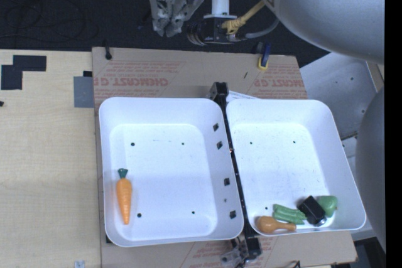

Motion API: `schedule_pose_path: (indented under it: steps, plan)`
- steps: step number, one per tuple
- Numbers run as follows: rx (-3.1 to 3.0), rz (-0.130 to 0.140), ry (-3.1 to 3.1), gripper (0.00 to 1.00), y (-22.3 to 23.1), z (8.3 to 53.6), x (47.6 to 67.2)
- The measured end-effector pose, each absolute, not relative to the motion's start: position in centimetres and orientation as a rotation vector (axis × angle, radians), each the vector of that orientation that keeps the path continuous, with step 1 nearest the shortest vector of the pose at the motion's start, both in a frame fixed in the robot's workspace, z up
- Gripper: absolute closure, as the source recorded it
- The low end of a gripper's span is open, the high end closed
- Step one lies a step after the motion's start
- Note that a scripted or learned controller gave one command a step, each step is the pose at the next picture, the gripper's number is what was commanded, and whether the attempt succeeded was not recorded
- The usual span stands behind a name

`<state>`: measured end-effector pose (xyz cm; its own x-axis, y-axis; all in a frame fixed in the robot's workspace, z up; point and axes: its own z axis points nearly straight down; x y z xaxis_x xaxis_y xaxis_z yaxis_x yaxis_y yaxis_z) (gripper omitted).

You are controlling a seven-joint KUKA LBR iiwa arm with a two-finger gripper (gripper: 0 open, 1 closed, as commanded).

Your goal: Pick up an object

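below and left of the gripper (169,17), an orange plastic toy carrot with a green top (124,196) lies in the left white bin (107,135), long axis running away from the camera, close to the bin's left wall with open floor to its right. the gripper hangs above the bench's far edge; i cannot tell its state. below and right, a tan pear-shaped toy (274,225), green toy pods (289,214) and a black block (312,209) crowd the right white bin (336,128)'s near corner.
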<state>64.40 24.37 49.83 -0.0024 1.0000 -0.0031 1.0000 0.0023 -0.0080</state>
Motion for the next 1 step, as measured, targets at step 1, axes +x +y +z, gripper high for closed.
schedule_pose_path:
  steps: [1]
  plan:
    - [-2.221, 0.023, -2.213, 1.00, 20.62, 40.35, 64.32]
